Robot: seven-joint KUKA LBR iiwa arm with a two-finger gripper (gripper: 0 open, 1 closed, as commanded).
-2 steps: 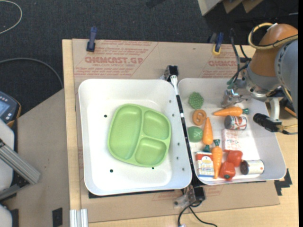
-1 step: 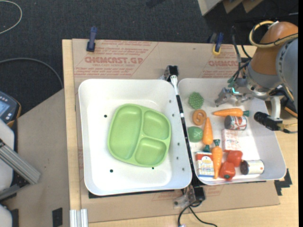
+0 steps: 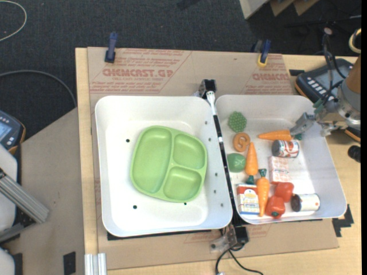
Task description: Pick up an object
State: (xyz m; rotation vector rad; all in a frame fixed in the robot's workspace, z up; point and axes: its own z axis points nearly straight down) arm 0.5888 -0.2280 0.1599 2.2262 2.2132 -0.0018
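Note:
The right bin (image 3: 330, 171) holds several toy foods. An orange carrot (image 3: 275, 135) lies crosswise near its far right. Just below it sits a small can (image 3: 285, 148) with a red label. My gripper (image 3: 303, 125) reaches in over the bin's right rim and hangs just above and to the right of that carrot's thick end. Nothing shows held in it. Further left are a green spiky ball (image 3: 237, 121), a brown pretzel (image 3: 241, 141), a second carrot (image 3: 251, 158) and a green vegetable (image 3: 235, 162).
Near the right bin's front lie a third carrot (image 3: 262, 195), a red pepper (image 3: 279, 198), a small white carton (image 3: 248, 200), a pale packet (image 3: 279, 169) and a white bottle (image 3: 305, 202). The left bin (image 3: 109, 153) holds a green divided plate (image 3: 168, 163). A black clip (image 3: 207, 87) joins the bins.

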